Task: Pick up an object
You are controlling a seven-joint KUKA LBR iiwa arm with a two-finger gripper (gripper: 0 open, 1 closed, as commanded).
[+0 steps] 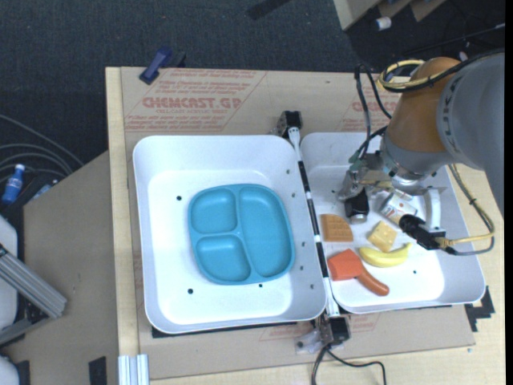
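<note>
The likeliest pick, a waffle piece (337, 228), lies in the right bin (461, 283) just below the gripper (357, 199), whose jaws I cannot tell to be apart or together. Beyond it, a cracker (383, 235), banana (385, 256), orange wedge (345, 265) and sausage (374, 282) crowd together, so a descent could nudge neighbours, pinch two, or close on nothing.

Bright, even light from above, soft and without hard shadows. Mild glare on the white bins (152, 215), washing out their rims a little. Dim, dark floor around the bench (120, 135). Slightly soft focus overall, grainy, low in resolution.
</note>
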